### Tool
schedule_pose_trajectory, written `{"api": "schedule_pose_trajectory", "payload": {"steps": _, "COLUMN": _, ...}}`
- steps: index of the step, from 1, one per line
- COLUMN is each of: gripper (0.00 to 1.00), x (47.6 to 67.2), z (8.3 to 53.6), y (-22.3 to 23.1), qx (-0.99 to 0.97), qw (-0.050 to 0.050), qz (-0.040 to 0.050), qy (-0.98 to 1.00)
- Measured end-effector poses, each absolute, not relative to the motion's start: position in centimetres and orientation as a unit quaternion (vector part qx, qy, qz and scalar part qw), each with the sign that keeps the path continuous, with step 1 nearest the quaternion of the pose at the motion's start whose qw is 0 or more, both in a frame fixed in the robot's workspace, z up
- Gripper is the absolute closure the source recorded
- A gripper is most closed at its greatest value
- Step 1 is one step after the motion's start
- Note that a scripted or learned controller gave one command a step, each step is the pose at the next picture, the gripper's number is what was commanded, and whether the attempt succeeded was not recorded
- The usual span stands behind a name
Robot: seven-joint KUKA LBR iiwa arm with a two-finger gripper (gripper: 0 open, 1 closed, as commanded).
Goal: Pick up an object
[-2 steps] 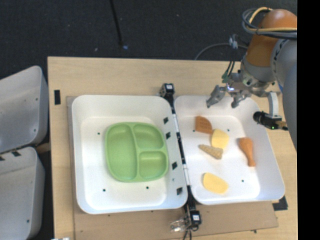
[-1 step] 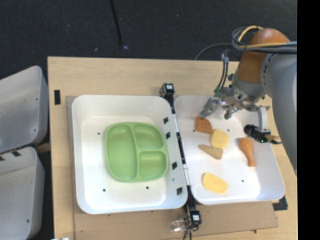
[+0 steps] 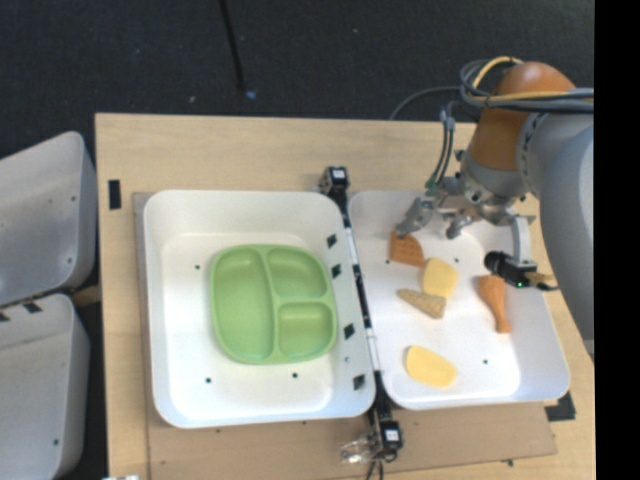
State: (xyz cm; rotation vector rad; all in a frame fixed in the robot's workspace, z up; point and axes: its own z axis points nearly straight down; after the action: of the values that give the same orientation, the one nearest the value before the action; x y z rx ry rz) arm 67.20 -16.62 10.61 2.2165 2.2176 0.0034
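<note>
Gripper open, fingers splayed above brown bread-like piece at far left of right bin. Looks light, stiff toy food; pinch across its narrow sides.

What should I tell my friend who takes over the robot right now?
Gripper: open, hovering low over the far end of the right bin, nothing between its fingers.
Right bin holds: brown wedge nearest the gripper, yellow block, tan wedge, carrot, yellow slice.
Left bin holds a green divided plate.
Done: arm is in place over the food.
Left: grab and lift one piece.
</note>
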Motion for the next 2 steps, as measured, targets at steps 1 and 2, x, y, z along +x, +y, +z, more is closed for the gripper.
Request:
{"api": "schedule_pose_trajectory", "payload": {"steps": 1, "gripper": 1.00, "x": 67.4, "z": 12.0, "y": -16.6, "qx": 0.706, "qw": 0.006, "qz": 0.0039, "qy": 0.708}}
{"api": "schedule_pose_trajectory", "payload": {"steps": 2, "gripper": 1.00, "x": 67.5, "z": 18.0, "y": -15.8, "qx": 0.706, "qw": 0.003, "qz": 0.0019, "qy": 0.708}}
